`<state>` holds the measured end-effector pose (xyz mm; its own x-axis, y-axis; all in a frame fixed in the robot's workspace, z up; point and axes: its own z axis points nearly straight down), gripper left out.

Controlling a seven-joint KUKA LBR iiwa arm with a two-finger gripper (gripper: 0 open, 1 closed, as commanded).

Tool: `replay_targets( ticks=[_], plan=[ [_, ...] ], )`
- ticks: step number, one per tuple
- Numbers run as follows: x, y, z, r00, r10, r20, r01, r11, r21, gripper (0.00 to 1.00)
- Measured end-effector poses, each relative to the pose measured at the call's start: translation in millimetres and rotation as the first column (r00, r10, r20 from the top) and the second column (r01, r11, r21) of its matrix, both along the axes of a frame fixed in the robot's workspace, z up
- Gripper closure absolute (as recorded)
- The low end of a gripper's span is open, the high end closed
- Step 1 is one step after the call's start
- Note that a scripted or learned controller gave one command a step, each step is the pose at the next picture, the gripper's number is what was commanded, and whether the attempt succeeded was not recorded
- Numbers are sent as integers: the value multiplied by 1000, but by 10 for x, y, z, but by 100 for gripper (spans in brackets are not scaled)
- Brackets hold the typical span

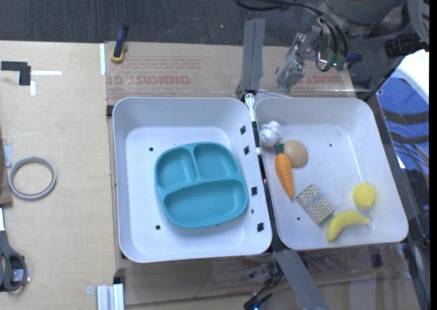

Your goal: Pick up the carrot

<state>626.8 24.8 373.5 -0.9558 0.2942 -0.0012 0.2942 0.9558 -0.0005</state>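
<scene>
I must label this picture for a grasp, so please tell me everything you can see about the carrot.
The carrot is small and orange, with a green stub at its thick upper end, and it looks like a plastic toy. It lies flat in the right bin, near the left wall, with its tip pointing down and slightly right. Its upper end meets a tan round object. The gripper is above the bin's far edge, apart from it.

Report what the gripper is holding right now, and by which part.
Nothing is held. The gripper hangs above the far rim of the right bin, with nothing between its fingers; the carrot lies in that bin, untouched.
</scene>
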Motion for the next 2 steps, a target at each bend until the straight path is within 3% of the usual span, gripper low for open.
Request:
replay_targets(
  ticks=[1, 2],
  plan=[
    [83, 90, -492, 973, 229, 1, -229, 973, 0, 100],
    [144, 207, -583, 760, 650, 2, -650, 760, 0, 100]
  ],
)
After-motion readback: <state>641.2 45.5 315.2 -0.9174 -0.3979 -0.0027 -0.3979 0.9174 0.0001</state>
